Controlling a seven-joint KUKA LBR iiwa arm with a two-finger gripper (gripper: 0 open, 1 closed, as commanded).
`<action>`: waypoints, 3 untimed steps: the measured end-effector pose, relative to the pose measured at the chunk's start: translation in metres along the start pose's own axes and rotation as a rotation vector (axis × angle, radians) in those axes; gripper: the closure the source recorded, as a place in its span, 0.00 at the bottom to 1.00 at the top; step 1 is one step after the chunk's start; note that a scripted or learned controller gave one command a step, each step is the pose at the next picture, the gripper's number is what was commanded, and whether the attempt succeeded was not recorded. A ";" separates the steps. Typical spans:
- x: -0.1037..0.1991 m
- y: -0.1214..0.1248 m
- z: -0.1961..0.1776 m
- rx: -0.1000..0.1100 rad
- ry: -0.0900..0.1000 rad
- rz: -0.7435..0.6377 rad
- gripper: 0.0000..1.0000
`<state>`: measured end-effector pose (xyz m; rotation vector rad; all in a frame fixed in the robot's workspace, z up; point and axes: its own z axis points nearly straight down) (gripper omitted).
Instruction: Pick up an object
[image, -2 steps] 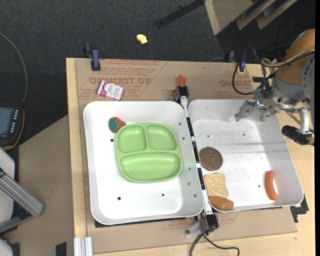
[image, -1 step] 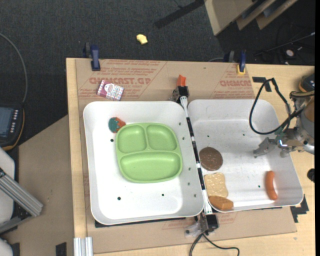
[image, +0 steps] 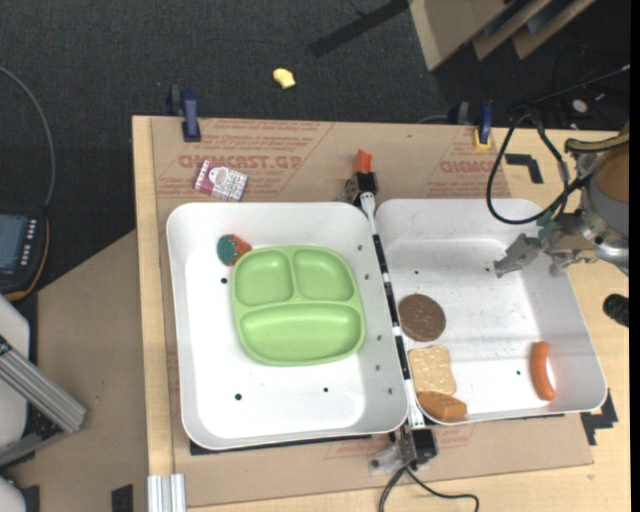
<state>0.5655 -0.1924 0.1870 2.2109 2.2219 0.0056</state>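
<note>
My gripper (image: 522, 256) hangs over the upper right part of the right bin (image: 470, 240), with nothing seen in it. In that bin a round brown patty (image: 422, 316) lies near the left wall. A pale cracker-like slice (image: 433, 368) sits below the patty, and an orange-brown piece (image: 444, 406) rests in the front left corner. An orange sausage (image: 543, 370) lies near the bin's right wall, well below the gripper. All these items are apart from the gripper.
The left bin (image: 200, 380) holds a green divided plate (image: 297, 303) and a small red and green item (image: 233, 248) at its upper left. A pink packet (image: 221, 180) lies on the board behind the bins. Black cables (image: 520, 160) loop near the arm.
</note>
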 end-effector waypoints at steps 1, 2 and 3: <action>0.079 0.014 0.101 0.014 0.008 -0.002 0.00; -0.020 0.087 0.102 -0.002 -0.002 0.007 0.00; -0.002 0.051 -0.017 -0.006 -0.002 0.005 0.00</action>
